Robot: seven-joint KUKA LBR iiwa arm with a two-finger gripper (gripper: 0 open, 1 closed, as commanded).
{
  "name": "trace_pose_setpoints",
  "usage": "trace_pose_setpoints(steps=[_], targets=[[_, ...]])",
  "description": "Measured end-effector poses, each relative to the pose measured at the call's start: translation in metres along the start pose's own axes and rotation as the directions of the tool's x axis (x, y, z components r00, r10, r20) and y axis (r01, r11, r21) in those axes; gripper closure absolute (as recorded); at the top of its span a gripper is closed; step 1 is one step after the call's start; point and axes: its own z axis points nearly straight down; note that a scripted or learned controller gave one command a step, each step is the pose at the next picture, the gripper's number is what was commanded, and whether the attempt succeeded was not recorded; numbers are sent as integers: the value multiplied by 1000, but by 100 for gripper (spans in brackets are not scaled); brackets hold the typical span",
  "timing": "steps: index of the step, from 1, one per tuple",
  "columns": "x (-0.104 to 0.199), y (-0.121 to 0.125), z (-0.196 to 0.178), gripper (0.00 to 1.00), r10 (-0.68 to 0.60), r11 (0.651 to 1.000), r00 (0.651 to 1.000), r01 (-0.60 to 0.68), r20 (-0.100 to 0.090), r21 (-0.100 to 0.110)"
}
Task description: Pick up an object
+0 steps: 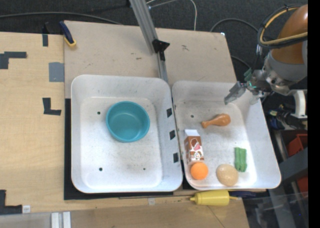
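Observation:
My gripper point(244, 96) hangs over the right bin's far right rim point(260, 117), open, with nothing between its fingers. The right bin holds a brown toy drumstick point(217, 120) just below and left of the gripper, a brown and white carton point(194, 147), an orange ball point(199, 171), a beige egg-shaped item point(227, 174) and a small green piece point(240, 159). A teal bowl point(128, 121) sits upright in the left bin point(85, 137).
A yellow bottle point(212, 198) lies on the bench outside the right bin's front edge. A slanted metal pole point(145, 17) rises from the divide between the bins at the back. A blue and yellow clamp point(67, 33) sits at the bench's far left corner.

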Motion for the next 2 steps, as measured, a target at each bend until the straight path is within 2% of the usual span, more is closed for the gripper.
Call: trace_pose_setpoints(steps=[1,2], targets=[[0,0,0,0,0,1000,1000,0,0,0],[-2,4,45,0,1,1000,1000,-1,1,3]])
